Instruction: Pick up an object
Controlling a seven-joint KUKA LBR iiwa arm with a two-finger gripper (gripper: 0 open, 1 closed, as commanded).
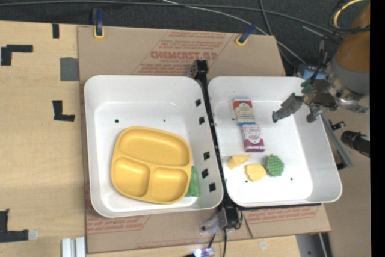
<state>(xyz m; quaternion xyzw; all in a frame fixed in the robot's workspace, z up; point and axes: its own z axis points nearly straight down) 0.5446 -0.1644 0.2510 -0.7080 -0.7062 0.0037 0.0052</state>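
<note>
hand at right-centre of frame over right bin, fingers spread wide, holding nothing | nearest targets: red-white packet and purple packet, left of hand | long axes apparently run top-to-bottom in frame | approach leftward

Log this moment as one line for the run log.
gripper: open, over right bin upper right, holding nothing | right bin: two small boxes, two yellow pieces, green piece | left bin: yellow tray
</note>
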